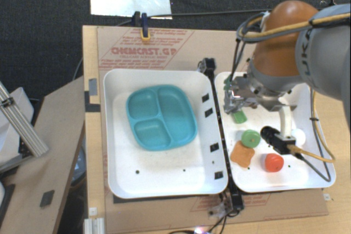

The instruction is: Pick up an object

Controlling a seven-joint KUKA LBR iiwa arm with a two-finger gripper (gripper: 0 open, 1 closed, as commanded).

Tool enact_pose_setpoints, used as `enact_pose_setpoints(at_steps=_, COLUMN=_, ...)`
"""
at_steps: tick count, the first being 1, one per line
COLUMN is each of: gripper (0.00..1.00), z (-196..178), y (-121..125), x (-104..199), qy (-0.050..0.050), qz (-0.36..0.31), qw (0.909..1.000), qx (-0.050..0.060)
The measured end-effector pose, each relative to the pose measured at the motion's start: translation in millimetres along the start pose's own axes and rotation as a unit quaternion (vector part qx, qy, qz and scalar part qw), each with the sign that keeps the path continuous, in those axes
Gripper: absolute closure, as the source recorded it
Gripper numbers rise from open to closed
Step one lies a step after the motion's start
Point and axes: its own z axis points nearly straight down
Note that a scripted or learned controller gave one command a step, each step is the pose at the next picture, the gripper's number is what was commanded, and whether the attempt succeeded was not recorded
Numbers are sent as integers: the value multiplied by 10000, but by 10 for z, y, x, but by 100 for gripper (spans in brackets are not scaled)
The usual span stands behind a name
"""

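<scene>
While a red ball point(273, 162) and an orange piece point(242, 155) lie nearest in the right bin point(312, 178), with a green round point(251, 138) just behind, the end effector point(237, 100) hangs over a green block point(239, 116) farther back, its opening impossible to tell.
</scene>
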Motion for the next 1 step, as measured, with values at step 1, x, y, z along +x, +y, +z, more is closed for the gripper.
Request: enact_pose_setpoints(at_steps=1, gripper=100, z=-12, y=-11, x=554, qy=6, qz=-13, qw=10000, qx=-4)
